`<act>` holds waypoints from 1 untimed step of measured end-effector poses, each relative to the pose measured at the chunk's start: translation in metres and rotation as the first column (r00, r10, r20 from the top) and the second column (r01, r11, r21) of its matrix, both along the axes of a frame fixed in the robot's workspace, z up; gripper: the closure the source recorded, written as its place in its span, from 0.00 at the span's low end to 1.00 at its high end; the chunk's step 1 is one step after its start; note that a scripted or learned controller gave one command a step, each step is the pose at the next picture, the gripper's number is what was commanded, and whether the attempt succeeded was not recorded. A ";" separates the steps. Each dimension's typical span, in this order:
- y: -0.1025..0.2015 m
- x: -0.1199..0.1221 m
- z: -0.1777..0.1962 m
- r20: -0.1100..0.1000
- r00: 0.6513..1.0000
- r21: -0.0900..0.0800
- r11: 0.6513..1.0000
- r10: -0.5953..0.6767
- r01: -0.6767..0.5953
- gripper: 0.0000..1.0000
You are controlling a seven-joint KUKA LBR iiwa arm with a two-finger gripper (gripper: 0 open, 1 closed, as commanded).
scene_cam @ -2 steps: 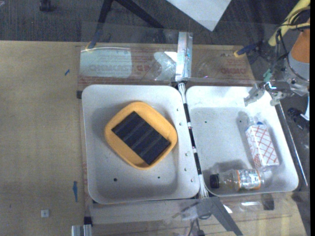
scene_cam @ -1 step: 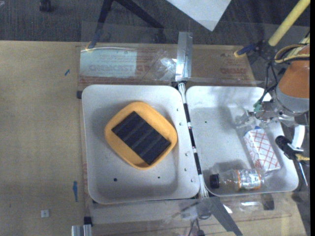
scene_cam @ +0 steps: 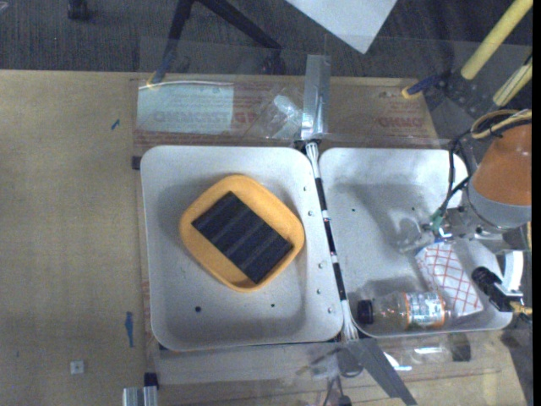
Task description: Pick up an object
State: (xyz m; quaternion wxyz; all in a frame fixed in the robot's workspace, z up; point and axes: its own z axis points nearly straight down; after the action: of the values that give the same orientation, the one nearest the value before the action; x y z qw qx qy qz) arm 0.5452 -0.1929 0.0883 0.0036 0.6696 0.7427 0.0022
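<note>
the grey arm's two-finger gripper (scene_cam: 412, 233), whose grasp i cannot tell, hangs low in the right white bin (scene_cam: 372, 172) beside a red-checked paper tray (scene_cam: 452, 279), seemingly mid-approach; next comes closing on it.

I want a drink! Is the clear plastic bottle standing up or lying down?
Lying down. The clear plastic bottle rests on its side along the right white bin's near wall, dark cap pointing left.

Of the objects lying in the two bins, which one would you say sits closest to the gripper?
The red-and-white checked item, in the right bin, directly under the gripper. The bottle lies nearer that bin's front edge; the yellow tray is in the left bin.
</note>
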 end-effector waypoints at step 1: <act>0.013 -0.038 0.016 0.065 0.967 -0.034 0.969 0.246 -0.244 0.00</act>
State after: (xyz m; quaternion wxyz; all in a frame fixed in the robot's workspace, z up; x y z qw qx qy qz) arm 0.5077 -0.1800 0.1043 0.0374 0.5723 0.8191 0.0159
